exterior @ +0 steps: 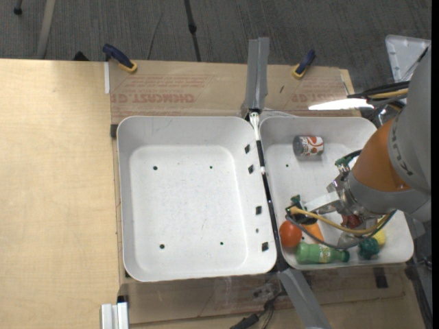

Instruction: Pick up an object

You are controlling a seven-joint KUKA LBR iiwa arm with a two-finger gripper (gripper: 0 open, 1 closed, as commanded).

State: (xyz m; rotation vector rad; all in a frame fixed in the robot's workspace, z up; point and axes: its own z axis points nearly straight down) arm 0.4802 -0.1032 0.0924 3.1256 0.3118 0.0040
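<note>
The jaws sit low in the right bin, their state impossible to tell, above a round tomato, a green plastic bottle and an orange carrot. A small metal can lies apart.

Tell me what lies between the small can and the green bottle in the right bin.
In the camera view, bare white bin floor below the can, then the carrot just above the green bottle.

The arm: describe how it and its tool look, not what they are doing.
The grey KUKA arm is bulky and rounded, with a broad orange band above a grey wrist. Below that sits the metal tool, with green and yellow cables looping around it.
</note>
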